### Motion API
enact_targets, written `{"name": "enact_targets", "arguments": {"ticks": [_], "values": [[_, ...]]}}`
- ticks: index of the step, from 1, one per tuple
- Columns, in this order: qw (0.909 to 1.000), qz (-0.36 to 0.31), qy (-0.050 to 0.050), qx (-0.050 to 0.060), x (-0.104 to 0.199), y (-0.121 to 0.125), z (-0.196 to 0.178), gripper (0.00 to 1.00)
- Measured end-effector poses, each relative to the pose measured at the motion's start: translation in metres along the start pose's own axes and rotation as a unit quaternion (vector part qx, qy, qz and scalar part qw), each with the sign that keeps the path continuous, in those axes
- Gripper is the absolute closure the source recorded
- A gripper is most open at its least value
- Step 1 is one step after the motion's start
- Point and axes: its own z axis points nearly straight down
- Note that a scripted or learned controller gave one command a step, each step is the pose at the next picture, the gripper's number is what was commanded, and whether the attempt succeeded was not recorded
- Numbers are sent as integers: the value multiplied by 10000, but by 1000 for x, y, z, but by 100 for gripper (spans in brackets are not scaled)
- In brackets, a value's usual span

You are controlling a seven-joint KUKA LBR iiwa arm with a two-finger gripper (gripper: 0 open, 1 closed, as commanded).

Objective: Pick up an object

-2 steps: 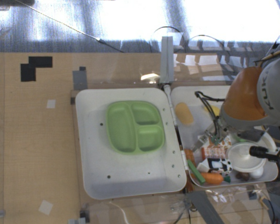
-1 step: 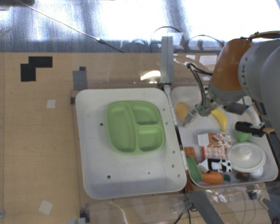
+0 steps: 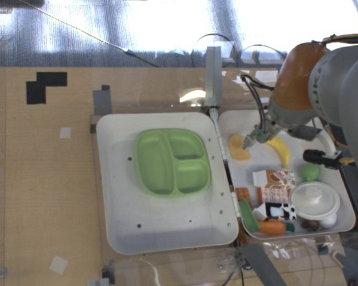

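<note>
My arm (image 3: 328, 81) enters from the right side of the view, grey body with the orange band above the wrist, and reaches over the right bin (image 3: 349, 223). My gripper (image 3: 248, 143) hangs over the upper left part of that bin, its tip just at the upper right edge of a pale orange, rounded object (image 3: 238, 149). At this scale the tip reads as one dark point, so I cannot tell how it is set. I see nothing clamped in it.

Contents of the right bin, as observed:
- The pale orange object lies near the bin's left wall, below and left of my gripper.
- A yellow banana (image 3: 280, 150) lies just right of my gripper, tilted down to the right.
- A small green ball (image 3: 310, 172) sits further right, near a black part of my arm.
- A printed carton (image 3: 277, 185) lies in the middle, with a small white block (image 3: 260, 178) touching its left side.
- A white lidded bowl (image 3: 315, 201) stands to the lower right of the carton.
- A black and white piece (image 3: 282, 211) and an orange carrot (image 3: 272, 227) lie along the lower edge.

The left bin (image 3: 127, 232) holds a green divided tray (image 3: 171, 162), set near its centre.
</note>
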Motion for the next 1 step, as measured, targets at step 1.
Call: {"name": "enact_targets", "arguments": {"ticks": [1], "values": [[10000, -44, 33, 20, 2, 52, -148, 100]]}}
